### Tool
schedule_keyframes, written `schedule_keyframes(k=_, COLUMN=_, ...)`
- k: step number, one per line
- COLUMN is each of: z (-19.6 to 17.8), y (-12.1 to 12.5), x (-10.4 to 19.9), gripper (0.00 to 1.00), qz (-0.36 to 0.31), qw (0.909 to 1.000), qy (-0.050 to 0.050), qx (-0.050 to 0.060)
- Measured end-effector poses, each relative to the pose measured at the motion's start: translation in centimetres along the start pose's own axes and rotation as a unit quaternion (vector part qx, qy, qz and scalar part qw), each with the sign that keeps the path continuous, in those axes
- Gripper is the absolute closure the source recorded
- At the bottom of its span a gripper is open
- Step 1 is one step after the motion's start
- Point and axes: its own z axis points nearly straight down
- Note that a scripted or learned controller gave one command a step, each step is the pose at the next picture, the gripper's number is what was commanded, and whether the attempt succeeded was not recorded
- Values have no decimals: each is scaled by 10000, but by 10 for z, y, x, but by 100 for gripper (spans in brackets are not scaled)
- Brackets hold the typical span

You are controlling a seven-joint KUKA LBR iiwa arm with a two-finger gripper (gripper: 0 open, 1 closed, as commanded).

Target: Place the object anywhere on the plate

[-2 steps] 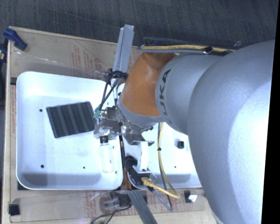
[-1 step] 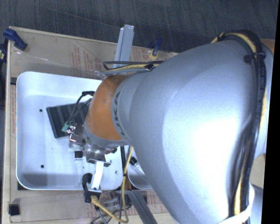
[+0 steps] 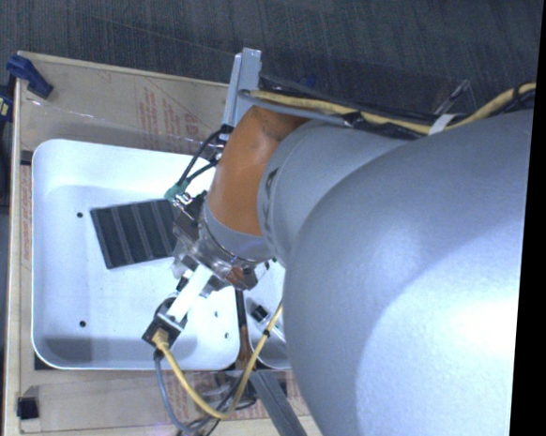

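Bin, left, white: one dark ribbed slab flat inside, towards its far side | you count one bin, one slab | grip under arm: cannot tell

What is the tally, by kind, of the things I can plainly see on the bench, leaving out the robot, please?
White bin: 1
Dark ribbed flat piece: 1
Blue clamp: 1
Total: 3

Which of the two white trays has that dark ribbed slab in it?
The bin on the view's left: the dark ribbed slab lies flat on its floor, towards the far wall. The other bin is mostly covered by the arm.
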Motion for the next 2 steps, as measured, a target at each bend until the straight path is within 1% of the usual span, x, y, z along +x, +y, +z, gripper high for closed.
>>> schedule_keyframes(k=1, z=-61, y=3, x=-2, gripper=100, qz=2388, qw=9711, qy=-1, qx=-31)
schedule_keyframes(k=2, z=-13, y=16, x=72, gripper=100, qz=2807, qw=9598, qy=-16, qx=-23)
